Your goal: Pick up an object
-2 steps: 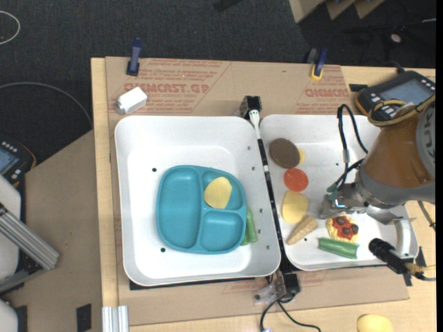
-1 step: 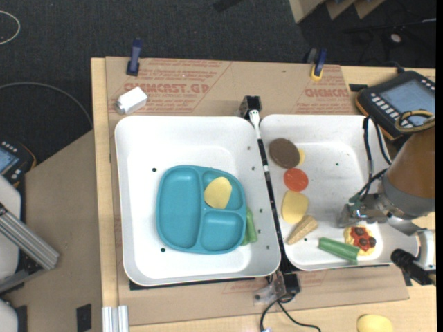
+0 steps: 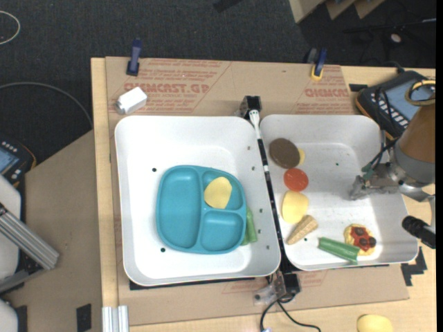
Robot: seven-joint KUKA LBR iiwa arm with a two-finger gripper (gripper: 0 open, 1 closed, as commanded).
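White plastic walls hem in your hand (image 3: 365, 184), whose grip state I cannot tell, low in the right bin (image 3: 332, 126); the red tomato slice (image 3: 296, 179) lies well apart leftward, so closing here likely catches nothing.

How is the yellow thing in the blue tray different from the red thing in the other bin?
The yellow piece is bigger and egg-shaped; the red piece is smaller and round. The yellow piece lies inside the blue tray; the red piece sits on the bin floor. Both look flat.
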